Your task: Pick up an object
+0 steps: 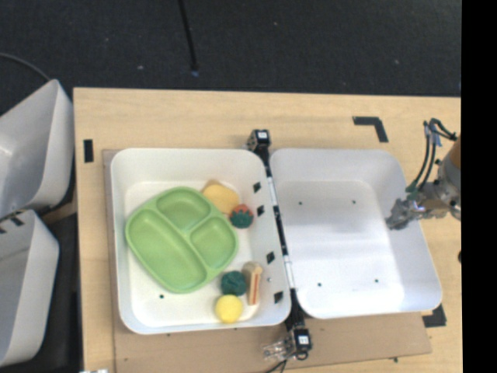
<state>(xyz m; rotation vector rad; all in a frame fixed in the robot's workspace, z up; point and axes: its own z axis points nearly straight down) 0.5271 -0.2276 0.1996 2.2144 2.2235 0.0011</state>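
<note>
Gripper (pixel 397 214) sits at the right rim of the right bin (pixel 342 286), poking in from the view's right edge with cables looping above it. Its tip is small and blurred against the white wall, so how it stands, and whether it carries anything, I cannot tell.

Everything pickable lies well to the left of the gripper, across the divider, in the left bin (pixel 124 286). Farthest from the gripper is a green divided plate (pixel 180 239), set at a slant and taking up most of that bin's floor. The smaller pieces cluster along the plate's near edge, on the side facing the gripper. A pale yellow rounded piece (pixel 220 196) touches the plate's upper right corner, roughly level with the gripper but well apart from it. Just beside it, slightly lower and closer to the gripper, is a dark green item with a red spot (pixel 241 217). Lower in the view, a second dark green lump (pixel 231 283) sits at the plate's lower right corner. A tan and orange stick-like piece (pixel 253 283) lies just beside that lump on the gripper's side, running toward the bin's lower edge. A bright yellow ball (pixel 229 308) rests below the lump, touching or nearly touching the stick-like piece.

Both bins rest on a light wooden bench (pixel 326 115).
</note>
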